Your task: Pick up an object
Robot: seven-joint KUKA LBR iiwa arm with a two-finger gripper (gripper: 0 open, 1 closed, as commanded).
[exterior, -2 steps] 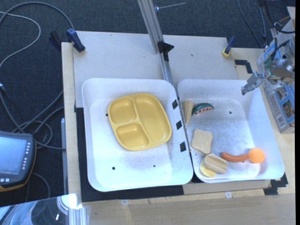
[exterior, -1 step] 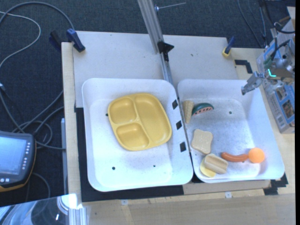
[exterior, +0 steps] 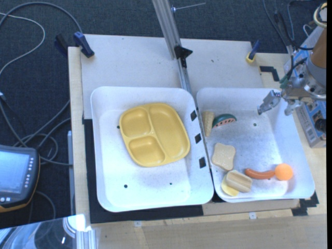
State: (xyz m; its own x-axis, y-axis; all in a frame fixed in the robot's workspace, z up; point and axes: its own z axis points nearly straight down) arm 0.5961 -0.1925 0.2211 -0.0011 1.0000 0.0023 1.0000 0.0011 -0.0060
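The task names no one object; the candidates all lie in the right bin (exterior: 306, 162). A bread slice (exterior: 223, 155) sits near the bin's left wall. Just below it, at the front wall, lies a sandwich (exterior: 236, 182). To the sandwich's right a sausage (exterior: 260, 174) lies along the front, its far end touching an orange ball (exterior: 284, 171). At the upper left of the bin a watermelon slice (exterior: 224, 120) rests beside a pale wedge (exterior: 208, 122) that leans on the dividing wall.

The gripper (exterior: 275, 101) stands over the bin's upper right part, above bare floor and well apart from every piece. Nothing lies between its fingers; whether they are spread or closed cannot be told from this slant.

Step in hand, by judgement: approach — no object has been picked and none is touched.

The next move calls for a choice of target, then travel toward the bin's front or left, then descent. The bread slice lies flat and clear of its neighbours; the ball and sausage touch, so a grasp on either may shift the other.

The left bin (exterior: 104, 139) holds a yellow tray (exterior: 153, 134) with three compartments. A rail (exterior: 171, 25) runs in from the top to the gap between the bins.
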